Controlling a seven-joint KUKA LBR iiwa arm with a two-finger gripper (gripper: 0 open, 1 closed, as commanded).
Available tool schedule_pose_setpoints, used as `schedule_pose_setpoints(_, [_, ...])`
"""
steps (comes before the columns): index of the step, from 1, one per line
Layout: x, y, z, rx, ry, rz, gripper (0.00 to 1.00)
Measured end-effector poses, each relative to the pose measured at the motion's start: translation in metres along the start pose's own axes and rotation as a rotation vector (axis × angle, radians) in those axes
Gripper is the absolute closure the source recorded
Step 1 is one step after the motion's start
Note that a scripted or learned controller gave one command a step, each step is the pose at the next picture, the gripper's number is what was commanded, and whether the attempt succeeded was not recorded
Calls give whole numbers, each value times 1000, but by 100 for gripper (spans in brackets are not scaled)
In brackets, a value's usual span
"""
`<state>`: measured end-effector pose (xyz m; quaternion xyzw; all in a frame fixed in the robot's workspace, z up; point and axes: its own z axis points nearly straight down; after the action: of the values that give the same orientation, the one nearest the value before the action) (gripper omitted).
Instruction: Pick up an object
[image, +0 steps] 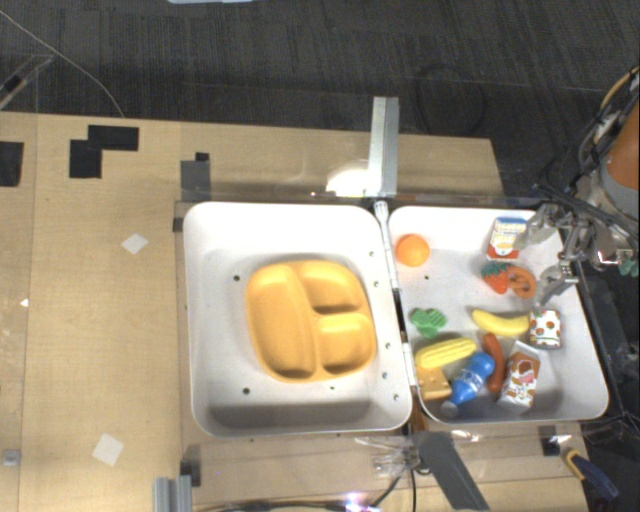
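Reaching in from the right edge of the frame, the grey arm with its orange band sits high over the right-hand side of the bench, its gripper hanging above the upper right part of the right bin. The left bin takes up the centre of the frame and holds a yellow divided tray and nothing else that I can make out.

The right bin carries all the small things. A banana lies at mid-height of that bin, its long axis running left to right with a slight curve. Below it sit a corn cob, a blue bottle-like toy, a red sausage-shaped piece and a small carton. A green leafy toy rests near the divider, an orange ball in the bin's upper left, a second carton at the top, and an orange-red toy just under it. A small red-and-white block sits beside the banana's right end.

The fingers look spread apart — nothing lies between them. The nearest candidates are the orange-red toy, just left of the fingertips, and the banana, below and to the left. Judging from this, the move turns on a short drop leftward; for the banana, the fingers would want to close across its short width, not along its length.
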<state>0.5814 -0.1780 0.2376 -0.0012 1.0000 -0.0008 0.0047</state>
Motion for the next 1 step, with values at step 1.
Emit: schedule_pose_setpoints(1, [-3, 1, -14, 2, -12, -5, 100])
